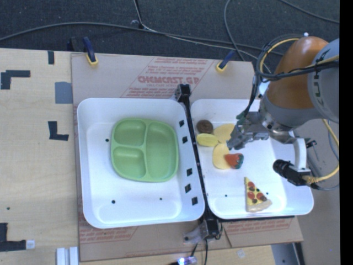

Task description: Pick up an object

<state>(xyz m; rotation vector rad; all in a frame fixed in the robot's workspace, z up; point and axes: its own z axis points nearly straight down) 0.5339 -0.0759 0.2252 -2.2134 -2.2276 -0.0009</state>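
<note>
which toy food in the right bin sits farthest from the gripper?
The pizza slice, alone near the bin's front corner. The cookie, banana and strawberry cluster by the gripper.

Toy foods lie flat in the right bin (287,203): pizza slice (256,196), strawberry (234,160), brown cookie (204,126).

Tray (145,149) in left bin (91,164), toy food (223,148) in right bin (287,200)

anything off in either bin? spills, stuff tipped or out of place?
Nothing stands out. The green divided plate lies flat in the left bin. The toy foods, including the pizza slice, lie loose in the right bin, under the gripper.
</note>
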